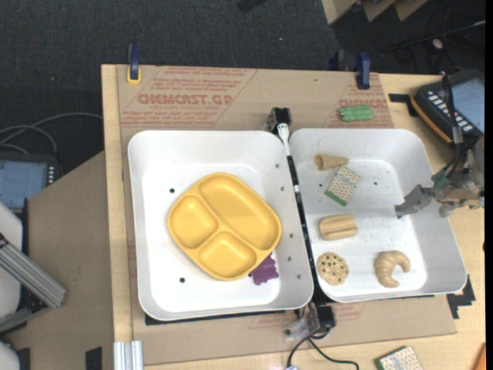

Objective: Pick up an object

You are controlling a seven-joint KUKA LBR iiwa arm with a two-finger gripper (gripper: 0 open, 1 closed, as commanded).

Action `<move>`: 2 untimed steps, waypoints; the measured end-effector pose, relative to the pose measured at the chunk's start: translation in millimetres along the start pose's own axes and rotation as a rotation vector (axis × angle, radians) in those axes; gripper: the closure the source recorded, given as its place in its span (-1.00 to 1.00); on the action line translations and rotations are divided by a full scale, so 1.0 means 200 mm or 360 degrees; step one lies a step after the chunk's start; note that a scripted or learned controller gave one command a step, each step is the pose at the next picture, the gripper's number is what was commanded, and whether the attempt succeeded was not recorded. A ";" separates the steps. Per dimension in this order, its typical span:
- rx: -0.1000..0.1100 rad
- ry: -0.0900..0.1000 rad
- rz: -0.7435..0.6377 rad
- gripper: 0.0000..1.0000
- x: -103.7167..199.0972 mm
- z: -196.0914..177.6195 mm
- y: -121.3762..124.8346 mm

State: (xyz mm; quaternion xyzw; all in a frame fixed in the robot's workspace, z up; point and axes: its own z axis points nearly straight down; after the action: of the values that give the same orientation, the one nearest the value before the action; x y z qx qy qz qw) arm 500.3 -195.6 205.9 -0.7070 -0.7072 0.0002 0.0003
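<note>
The gripper (414, 200) is seen at the right bin's (416, 146) right edge, its state impossible to tell; a croissant (391, 267), cookie (332, 267) and bread roll (337, 226) are left lying in that bin.

yellow divided plate (223, 226) in left bin (146, 206); croissant (391, 267), cookie (332, 267) in right bin (431, 276); hand (408, 204) at its right edge

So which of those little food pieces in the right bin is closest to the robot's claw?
The croissant, the curved golden piece at the right bin's front, lies nearest the gripper. The cookie, bread roll and cone lie farther left.
</note>
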 end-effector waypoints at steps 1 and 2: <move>0.0015 0.0016 -0.0003 -1.00 -0.12 0.58 -0.02; 0.0000 0.0008 -0.0007 -1.00 -0.12 0.55 0.20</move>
State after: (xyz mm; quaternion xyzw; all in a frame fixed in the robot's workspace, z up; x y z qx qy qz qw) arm 540.6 -220.2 96.2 -0.7054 -0.7088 -0.0016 0.0021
